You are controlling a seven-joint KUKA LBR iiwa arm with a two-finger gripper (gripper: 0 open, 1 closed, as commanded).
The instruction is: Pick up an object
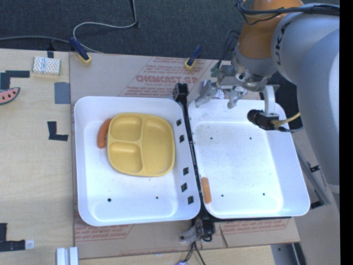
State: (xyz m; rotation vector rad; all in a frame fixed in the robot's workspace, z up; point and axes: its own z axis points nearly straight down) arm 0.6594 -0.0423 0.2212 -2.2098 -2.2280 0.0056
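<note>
A yellow divided plate (141,144) lies in the left bin (94,203). An orange sausage-shaped piece (102,134) is tucked against the plate's left edge. A small orange carrot-like piece (206,190) lies at the left wall of the right bin (287,197). My gripper (219,95) hangs above the far left corner of the right bin, its two fingers spread apart with nothing between them. It is well away from the carrot piece and the plate.
The black divider clips (184,148) run between the two bins. A black cable connector (263,118) sits over the right bin's far right part. Blue-and-yellow clamps (193,59) hold the cardboard sheet at the back. A small sponge-like block (46,65) lies at the bench's far left.
</note>
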